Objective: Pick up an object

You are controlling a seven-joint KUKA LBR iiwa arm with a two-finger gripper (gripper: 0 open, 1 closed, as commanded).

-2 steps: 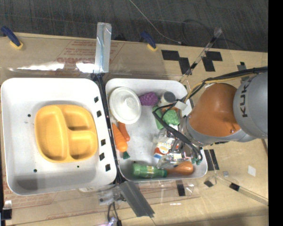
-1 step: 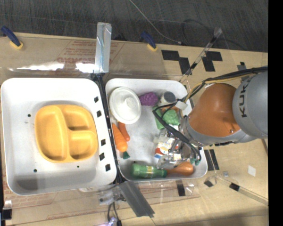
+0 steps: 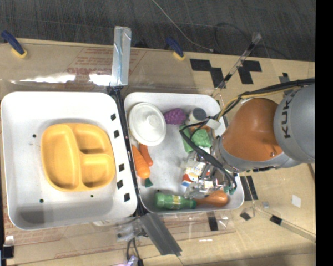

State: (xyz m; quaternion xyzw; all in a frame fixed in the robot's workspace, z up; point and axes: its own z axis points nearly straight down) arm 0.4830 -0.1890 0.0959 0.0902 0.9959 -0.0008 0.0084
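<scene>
Down in the near right corner of the right-hand shallow white bin (image 3: 155,101), the grey arm's two-finger gripper (image 3: 202,183) sits low among the clutter, just above an orange carrot-shaped toy (image 3: 215,198) and beside a green plastic bottle (image 3: 172,200). Whether it grips anything, I cannot tell; cables and parts hide that. Nothing looks lifted yet, so I judge the pick still undone. A yellow divided tray (image 3: 77,155) lies in the left bin (image 3: 11,165).
</scene>
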